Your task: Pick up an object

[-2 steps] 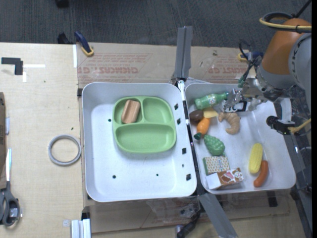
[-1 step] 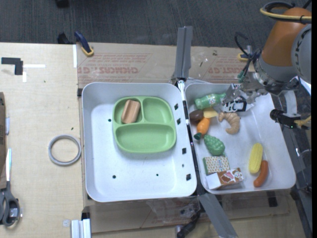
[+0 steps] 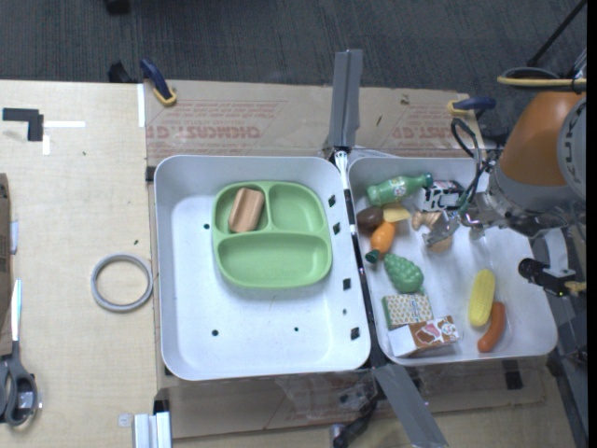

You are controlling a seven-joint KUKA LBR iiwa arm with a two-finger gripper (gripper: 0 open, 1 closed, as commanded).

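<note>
- Camera view: the bench carried two white bins. The left bin (image 3: 187,278), centre of frame, held a green divided tray (image 3: 280,259) with a bread-like piece (image 3: 245,209) in its upper-left compartment, seemingly set out as a meal.
- The right bin (image 3: 527,329) held my pickable things in a loose scatter: a green bottle (image 3: 396,189), a carrot (image 3: 381,238), a bumpy green piece (image 3: 404,273), a yellow corn cob (image 3: 481,296), a sausage (image 3: 492,328) just beside it, and a small carton (image 3: 422,334) at the lower edge.
- My pincer (image 3: 446,227) hung low in that bin's upper middle, near a pale object; I could not tell how wide it stood or whether it held anything.
</note>
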